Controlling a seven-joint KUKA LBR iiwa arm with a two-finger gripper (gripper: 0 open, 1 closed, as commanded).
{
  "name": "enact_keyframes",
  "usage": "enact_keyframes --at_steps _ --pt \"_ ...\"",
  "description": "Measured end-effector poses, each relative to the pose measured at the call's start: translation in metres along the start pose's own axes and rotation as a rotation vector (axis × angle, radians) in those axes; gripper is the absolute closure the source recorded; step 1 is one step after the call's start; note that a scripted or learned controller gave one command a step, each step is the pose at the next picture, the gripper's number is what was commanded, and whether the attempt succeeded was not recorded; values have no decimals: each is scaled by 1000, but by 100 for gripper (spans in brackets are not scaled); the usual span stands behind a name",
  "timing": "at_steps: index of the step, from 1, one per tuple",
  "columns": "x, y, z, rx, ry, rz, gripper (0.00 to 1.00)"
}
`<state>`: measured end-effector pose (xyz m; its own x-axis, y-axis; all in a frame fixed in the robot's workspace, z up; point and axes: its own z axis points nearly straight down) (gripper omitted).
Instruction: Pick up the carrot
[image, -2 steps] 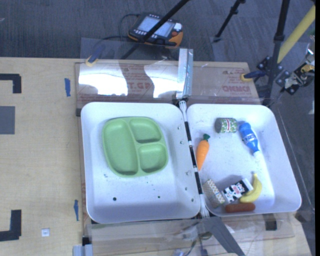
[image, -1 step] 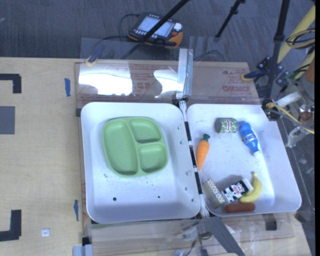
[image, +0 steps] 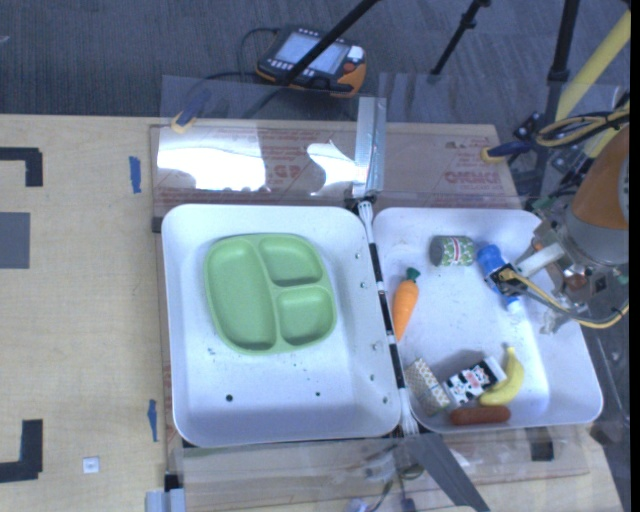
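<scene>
The carrot (image: 404, 304), orange with a small green top, lies along the left wall of the right bin (image: 570, 395), its top pointing away from me. My gripper (image: 570, 288) hangs over the right bin's right rim, well to the right of the carrot and apart from it. Cables and the wrist body hide its tips. The orange-banded arm (image: 606, 190) comes in from the right edge.
The left bin (image: 190, 400) holds a green divided plate (image: 270, 291). The right bin holds a green can (image: 453, 250), a blue bottle (image: 493, 264), a banana (image: 512, 378), a black-and-white box (image: 470, 381), a red sausage (image: 480, 415) and a speckled block (image: 424, 381).
</scene>
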<state>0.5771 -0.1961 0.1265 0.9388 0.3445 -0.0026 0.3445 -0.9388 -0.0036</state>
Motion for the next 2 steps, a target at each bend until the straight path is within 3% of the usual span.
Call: enact_keyframes --at_steps 1,2 --pt "-10 25 -107 -2 1 92 0" --pt "-10 25 -107 -2 1 91 0"
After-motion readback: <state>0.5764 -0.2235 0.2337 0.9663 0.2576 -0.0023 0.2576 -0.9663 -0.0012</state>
